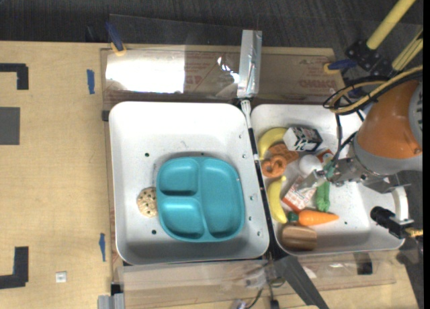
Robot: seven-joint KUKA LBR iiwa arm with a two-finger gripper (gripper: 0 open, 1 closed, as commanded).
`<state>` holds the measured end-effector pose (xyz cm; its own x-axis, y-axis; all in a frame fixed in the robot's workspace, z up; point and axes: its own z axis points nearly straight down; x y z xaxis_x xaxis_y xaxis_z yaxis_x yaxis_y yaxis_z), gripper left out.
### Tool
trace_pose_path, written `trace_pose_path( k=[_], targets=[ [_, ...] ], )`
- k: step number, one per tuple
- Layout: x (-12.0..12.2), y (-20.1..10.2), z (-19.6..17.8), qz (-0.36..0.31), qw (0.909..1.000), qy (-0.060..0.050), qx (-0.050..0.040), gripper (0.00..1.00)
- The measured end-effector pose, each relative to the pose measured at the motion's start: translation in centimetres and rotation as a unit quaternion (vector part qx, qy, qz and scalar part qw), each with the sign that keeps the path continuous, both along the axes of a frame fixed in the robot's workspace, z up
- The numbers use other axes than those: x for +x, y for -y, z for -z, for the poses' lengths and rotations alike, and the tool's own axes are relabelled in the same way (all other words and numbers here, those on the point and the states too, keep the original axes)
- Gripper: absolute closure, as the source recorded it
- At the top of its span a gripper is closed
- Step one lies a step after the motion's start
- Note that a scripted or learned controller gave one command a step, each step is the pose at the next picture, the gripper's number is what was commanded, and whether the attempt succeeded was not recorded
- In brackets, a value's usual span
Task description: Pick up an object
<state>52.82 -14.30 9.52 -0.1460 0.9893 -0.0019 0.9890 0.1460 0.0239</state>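
Candidate objects all lie in the right white bin [349,237], crowded against its left wall: an orange plastic carrot [317,218], a green pepper-like piece [323,195] just above it, a red-and-white crinkled packet [297,197], a yellow banana [271,141], a brown pretzel-shaped toy [275,163], a black-and-white small carton [302,138] and a brown cylindrical block [298,236] at the bottom edge. Several touch or overlap, so a clean single grasp looks hard; judged easiest: the carrot, at the pile's open side.

Pincer [330,172] sits low over the heap, beside the green piece and the packet. Cannot tell how it is set, nor whether anything is caught.

Left white bin [127,126] carries a teal compartment plate [199,197] and a speckled biscuit [147,201] touching its left rim. Both bins rest on the worktop [47,166].
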Motion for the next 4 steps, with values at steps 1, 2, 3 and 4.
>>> trace_pose_path(
  k=[1, 2, 3, 4],
  targets=[
    [4.6, 2.2, -2.1, -0.04, 0.9991, -0.009, -0.0019, 0.0],
    [2.1, 1.3, -0.5, -0.031, 0.9995, 0.007, -0.0071, 0.0],
    [-2.0, -1.1, -0.4, -0.096, 0.9953, 0.009, -0.0106, 0.0],
    [-1.8, -1.1, -1.6, -0.096, 0.9953, 0.011, -0.0106, 1.0]
  ],
)
